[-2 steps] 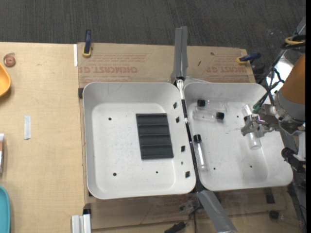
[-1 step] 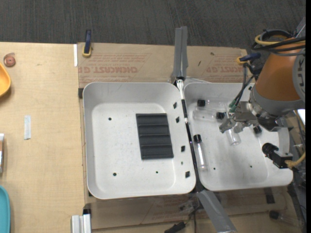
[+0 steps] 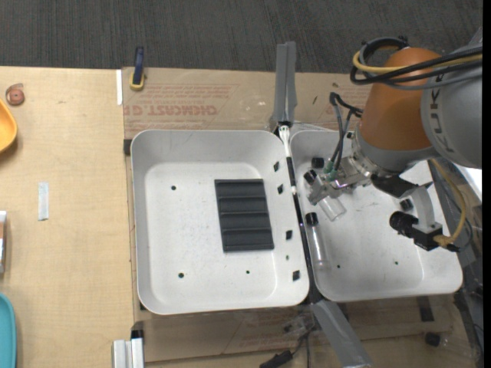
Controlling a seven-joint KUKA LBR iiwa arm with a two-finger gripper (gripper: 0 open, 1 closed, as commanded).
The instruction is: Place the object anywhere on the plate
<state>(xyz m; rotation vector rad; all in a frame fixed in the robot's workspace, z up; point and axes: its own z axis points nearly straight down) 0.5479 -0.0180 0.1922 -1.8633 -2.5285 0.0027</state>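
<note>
Camera view: two white bins sit side by side on the bench [image 3: 69, 205]. The left bin [image 3: 153, 282] holds a dark ribbed rectangular plate [image 3: 244, 215], lying flat near its centre. The arm [image 3: 399, 106] reaches into the right bin [image 3: 383, 282], its end effector [image 3: 331, 184] low over the bin's upper left area. Whether it is apart or together cannot be told. A clear tube-like object [image 3: 314, 240] with a dark cap lies along the right bin's left wall, apart from the plate.
</note>
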